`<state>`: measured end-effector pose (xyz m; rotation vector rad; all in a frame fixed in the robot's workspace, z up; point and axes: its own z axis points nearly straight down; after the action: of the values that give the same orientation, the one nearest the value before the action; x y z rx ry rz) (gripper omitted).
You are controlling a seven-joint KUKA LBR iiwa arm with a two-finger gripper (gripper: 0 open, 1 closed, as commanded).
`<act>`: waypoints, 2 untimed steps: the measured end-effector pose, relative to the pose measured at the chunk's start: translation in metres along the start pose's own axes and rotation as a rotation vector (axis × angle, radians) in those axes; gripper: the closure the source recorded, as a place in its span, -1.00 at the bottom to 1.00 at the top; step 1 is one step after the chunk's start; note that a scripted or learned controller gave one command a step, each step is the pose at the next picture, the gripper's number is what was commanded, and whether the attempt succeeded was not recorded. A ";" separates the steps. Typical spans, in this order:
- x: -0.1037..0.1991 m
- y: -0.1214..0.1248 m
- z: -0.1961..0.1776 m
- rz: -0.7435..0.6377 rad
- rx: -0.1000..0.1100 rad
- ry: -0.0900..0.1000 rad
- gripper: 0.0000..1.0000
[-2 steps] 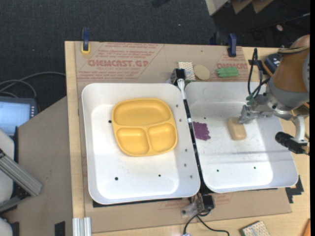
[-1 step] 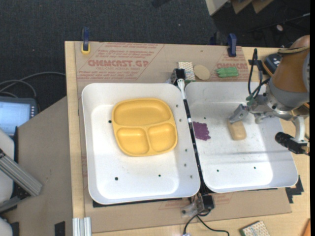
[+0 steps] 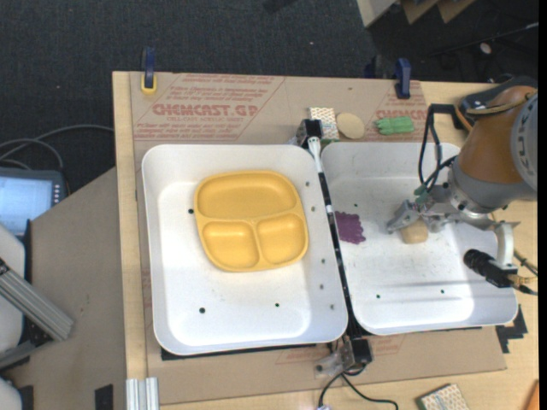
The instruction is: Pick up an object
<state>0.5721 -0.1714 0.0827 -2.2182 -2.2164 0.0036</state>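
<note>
A yellow divided plate (image 3: 251, 219) is lying in the left white bin (image 3: 171, 254); a green object (image 3: 394, 125) and a round tan piece (image 3: 349, 125) are resting on the brown board (image 3: 214, 109) behind the bins; two blue clamps (image 3: 149, 68) are gripping its far edge.

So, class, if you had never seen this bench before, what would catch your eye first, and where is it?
The yellow divided plate stands out at once, lying in the left bin. Next comes the grey and orange arm reaching into the right bin, its hand down at a small tan block. A purple object lies near that bin's left wall.
</note>
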 end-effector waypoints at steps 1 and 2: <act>-0.001 0.001 -0.012 0.000 -0.006 -0.003 1.00; 0.056 -0.041 -0.006 -0.003 0.001 0.002 1.00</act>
<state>0.5311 -0.1151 0.0888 -2.2134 -2.2189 0.0026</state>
